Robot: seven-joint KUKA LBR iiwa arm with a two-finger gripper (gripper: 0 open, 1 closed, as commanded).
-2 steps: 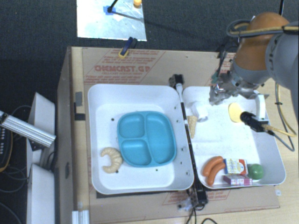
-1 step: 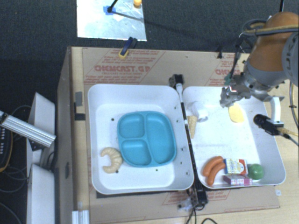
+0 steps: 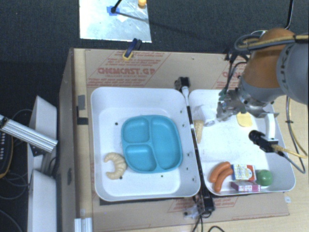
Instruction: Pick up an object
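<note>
My gripper (image 3: 223,113) hangs over the back left part of the right bin (image 3: 219,149), with nothing visibly held. Just left of it lies a small white cup-like thing (image 3: 204,113), and a pale cone (image 3: 198,130) rests against the bin's left wall. A yellow piece (image 3: 244,120) lies right of the gripper, partly under the arm. Along the front of this bin sit two orange-red sausages (image 3: 219,174), a small red and white carton (image 3: 243,172), a pink packet (image 3: 246,186) and a green ball (image 3: 264,177).
The left bin (image 3: 104,129) holds a blue divided plate (image 3: 151,143) and a pale croissant (image 3: 116,165) at its front left. A dark divider (image 3: 191,144) runs between the bins. The grey and orange arm (image 3: 270,66) covers the right bin's back right corner.
</note>
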